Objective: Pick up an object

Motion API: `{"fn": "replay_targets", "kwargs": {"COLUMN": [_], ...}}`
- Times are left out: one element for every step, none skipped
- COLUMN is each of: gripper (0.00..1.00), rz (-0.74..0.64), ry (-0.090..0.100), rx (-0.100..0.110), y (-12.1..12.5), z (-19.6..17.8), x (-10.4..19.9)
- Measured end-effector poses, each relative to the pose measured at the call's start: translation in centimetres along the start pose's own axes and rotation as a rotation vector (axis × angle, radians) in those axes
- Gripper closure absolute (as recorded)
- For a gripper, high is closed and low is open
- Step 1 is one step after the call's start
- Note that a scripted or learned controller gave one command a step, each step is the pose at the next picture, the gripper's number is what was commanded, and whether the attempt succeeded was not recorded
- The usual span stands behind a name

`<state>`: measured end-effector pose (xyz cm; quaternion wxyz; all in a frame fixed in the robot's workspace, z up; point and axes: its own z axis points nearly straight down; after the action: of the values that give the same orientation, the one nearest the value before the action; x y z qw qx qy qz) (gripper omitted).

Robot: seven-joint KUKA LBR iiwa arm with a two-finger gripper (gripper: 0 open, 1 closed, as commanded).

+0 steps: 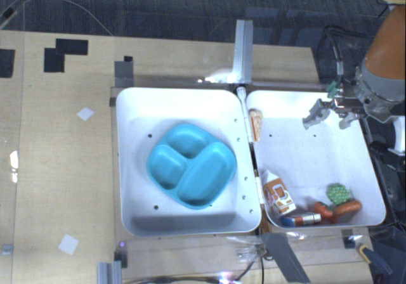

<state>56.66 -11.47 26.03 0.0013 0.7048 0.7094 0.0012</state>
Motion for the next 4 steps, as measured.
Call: {"fn": "replay_targets", "kwargs": {"gripper": [0.00,0.00,0.00,0.00], "rz": [-0.052,-0.245,-0.621,-0.614], "ry": [-0.001,0.000,-0.002,0.000], "rx": [-0.001,0.001,-0.003,-0.001], "y": [-7.9,-8.0,-4.3,-7.9], "z": [-2.4,12.5,2.7,9.4], "x": [-3.3,-0.6,-5.7,-2.5]}}
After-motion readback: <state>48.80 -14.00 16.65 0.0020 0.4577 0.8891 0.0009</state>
